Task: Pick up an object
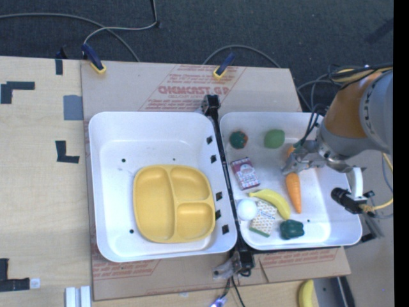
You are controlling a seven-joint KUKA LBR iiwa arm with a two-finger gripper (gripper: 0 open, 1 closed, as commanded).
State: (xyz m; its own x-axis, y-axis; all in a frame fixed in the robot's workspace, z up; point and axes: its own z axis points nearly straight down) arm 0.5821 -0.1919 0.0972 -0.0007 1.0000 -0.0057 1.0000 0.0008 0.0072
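Observation:
The right bin point(319, 123) holds several toy foods. An orange carrot point(293, 192) lies upright in the picture, with a yellow banana point(272, 200) to its left. My gripper point(298, 162) sits low in the right bin, just above the carrot's top end, touching it or nearly so. A green lime point(274, 138) and a dark green round fruit point(238, 139) lie at the back of that bin. A red packet point(243, 173), a white egg point(246, 208), a speckled cracker point(262, 222) and a dark green vegetable point(291, 229) lie nearer the front.
The left bin point(108, 133) holds a yellow divided plate point(172, 203). A black divider point(220, 165) runs between the bins. The grey arm with its orange band point(348, 114) comes in over the right rim. Another banana point(308, 294) lies outside, below the bins.

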